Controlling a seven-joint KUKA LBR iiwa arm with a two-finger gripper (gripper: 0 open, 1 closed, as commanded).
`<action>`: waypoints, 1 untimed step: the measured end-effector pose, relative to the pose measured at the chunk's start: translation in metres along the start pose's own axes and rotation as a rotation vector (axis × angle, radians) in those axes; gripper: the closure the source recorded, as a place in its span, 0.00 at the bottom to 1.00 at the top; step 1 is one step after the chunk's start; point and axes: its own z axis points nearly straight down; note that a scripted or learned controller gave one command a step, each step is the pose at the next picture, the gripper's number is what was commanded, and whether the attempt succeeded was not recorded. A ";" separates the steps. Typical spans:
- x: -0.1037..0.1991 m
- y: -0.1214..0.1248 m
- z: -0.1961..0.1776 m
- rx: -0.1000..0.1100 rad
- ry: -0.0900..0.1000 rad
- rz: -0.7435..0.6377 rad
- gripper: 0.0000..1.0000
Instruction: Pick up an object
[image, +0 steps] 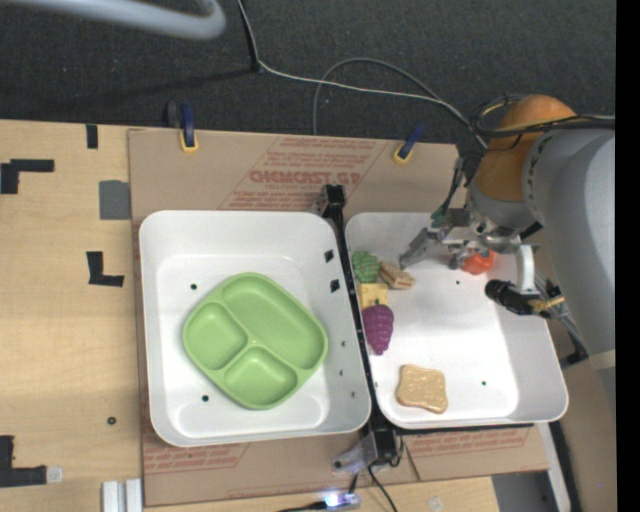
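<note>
Fingers (412, 251) spread open, nothing between them, hovering over right bin (500, 395), upper left part. Cracker (397, 279) just below-left of tips, long axis slanting along the reach. Grapes (378, 327) and toast (422, 389) farther toward near rim.

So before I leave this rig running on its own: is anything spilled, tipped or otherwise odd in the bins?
Nothing looks spilled or damaged. The green divided plate lies flat in the left bin. In the right bin, the purple grapes, the small food pieces and the toast are just loose, mostly crowded against the divider.
</note>
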 end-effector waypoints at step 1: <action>0.001 0.001 -0.013 -0.001 -0.001 -0.001 1.00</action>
